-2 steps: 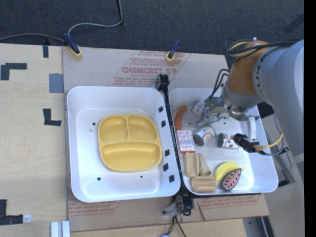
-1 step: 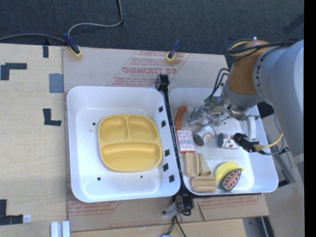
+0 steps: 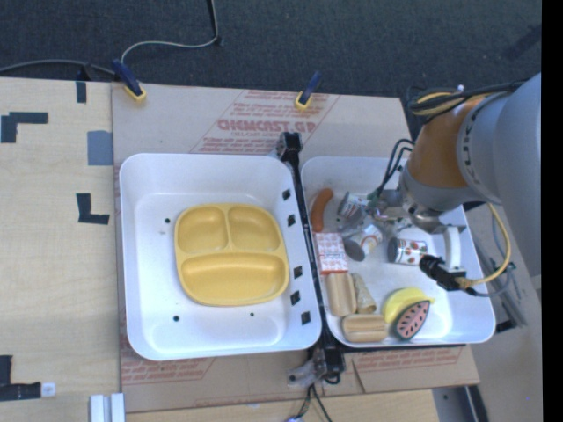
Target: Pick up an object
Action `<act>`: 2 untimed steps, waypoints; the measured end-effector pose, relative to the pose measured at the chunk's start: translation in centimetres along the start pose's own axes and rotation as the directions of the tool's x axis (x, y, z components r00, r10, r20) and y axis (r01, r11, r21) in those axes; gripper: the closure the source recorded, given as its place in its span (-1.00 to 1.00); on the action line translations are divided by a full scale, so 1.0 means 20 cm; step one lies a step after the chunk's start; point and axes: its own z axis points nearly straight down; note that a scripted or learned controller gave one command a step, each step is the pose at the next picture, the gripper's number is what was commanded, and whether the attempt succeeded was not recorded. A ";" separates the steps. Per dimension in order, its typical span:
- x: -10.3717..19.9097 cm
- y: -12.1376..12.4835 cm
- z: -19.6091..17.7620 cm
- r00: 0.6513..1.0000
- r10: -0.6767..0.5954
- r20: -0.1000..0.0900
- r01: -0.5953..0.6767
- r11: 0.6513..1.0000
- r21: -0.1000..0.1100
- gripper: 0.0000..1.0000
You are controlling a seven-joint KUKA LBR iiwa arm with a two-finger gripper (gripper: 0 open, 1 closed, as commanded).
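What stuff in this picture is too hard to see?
- The claw in the camera view: its tips are a small, shiny jumble low in the right bin, so open or shut cannot be told.
- The small can: its label is too tiny to read.
- The orange thing by the divider: too small to name.
- The arm: cut off by the right edge.

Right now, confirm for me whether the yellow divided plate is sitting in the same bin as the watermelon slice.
No: the yellow divided plate lies in the left bin, the watermelon slice in the right bin.
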 end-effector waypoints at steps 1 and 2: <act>0.00 0.00 -0.05 1.000 0.000 0.001 0.000 1.000 0.000 1.00; 0.00 0.00 -0.05 1.000 0.000 0.001 0.000 1.000 0.000 -1.00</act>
